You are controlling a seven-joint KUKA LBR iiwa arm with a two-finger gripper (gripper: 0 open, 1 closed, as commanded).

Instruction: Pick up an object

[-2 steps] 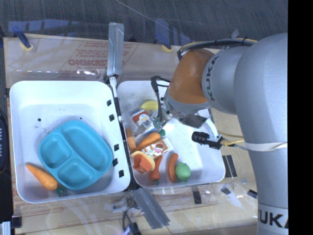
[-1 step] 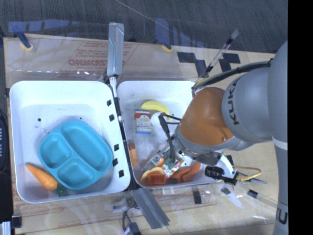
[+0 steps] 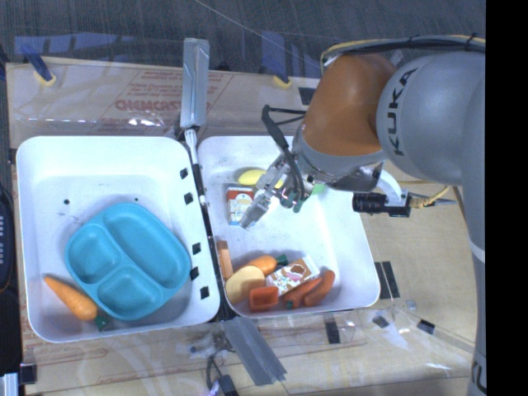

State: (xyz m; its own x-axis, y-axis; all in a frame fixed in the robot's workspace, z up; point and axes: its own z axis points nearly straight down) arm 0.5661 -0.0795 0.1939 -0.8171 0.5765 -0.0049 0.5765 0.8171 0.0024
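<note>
Approaching phase: tool [image 3: 266, 195], finger state indeterminate, hovers over small red-white box [image 3: 238, 203] at 10 o'clock of right bin [image 3: 351, 221]; nxt: descend w/ fingers astride box, clench, lift.

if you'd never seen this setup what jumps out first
Most striking is the big grey arm with its orange band, reaching in from the right so that its gripper hangs over the small red and white carton in the right bin. Next comes the bright blue divided tray in the left bin, with an orange carrot beside it.
</note>
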